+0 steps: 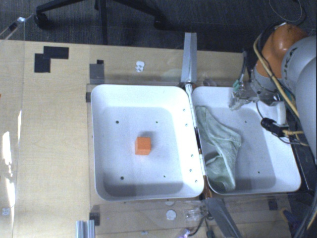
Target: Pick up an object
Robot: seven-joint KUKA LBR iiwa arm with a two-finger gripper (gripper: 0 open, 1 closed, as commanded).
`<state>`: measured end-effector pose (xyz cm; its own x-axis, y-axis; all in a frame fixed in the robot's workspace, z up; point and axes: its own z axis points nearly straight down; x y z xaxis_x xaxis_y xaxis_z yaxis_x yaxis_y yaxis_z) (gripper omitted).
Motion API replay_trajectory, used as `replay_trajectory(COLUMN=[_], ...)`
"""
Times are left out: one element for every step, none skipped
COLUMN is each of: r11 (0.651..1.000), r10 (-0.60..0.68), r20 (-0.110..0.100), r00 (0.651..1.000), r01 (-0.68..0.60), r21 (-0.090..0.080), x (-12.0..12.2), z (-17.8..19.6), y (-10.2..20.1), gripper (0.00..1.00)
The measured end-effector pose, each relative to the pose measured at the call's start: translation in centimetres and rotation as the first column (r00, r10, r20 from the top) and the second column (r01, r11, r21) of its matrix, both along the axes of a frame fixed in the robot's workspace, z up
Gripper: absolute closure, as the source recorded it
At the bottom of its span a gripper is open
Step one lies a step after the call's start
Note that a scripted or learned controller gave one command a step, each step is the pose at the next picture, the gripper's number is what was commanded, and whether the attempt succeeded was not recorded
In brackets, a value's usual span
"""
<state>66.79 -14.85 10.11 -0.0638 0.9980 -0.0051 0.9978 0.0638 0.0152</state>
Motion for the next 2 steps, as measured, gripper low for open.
replay_trajectory(r11=[0.972,1.0], r10=[-0.233,0.0], r20=[-0.01,-0.011], r00=[0.972,1.0], r01=[0.233,0.0], r21=[0.003,0.002], x=[0.22,0.2], z=[9.44,9.73], y=[-0.87,-1.49], gripper=[1.0,1.0])
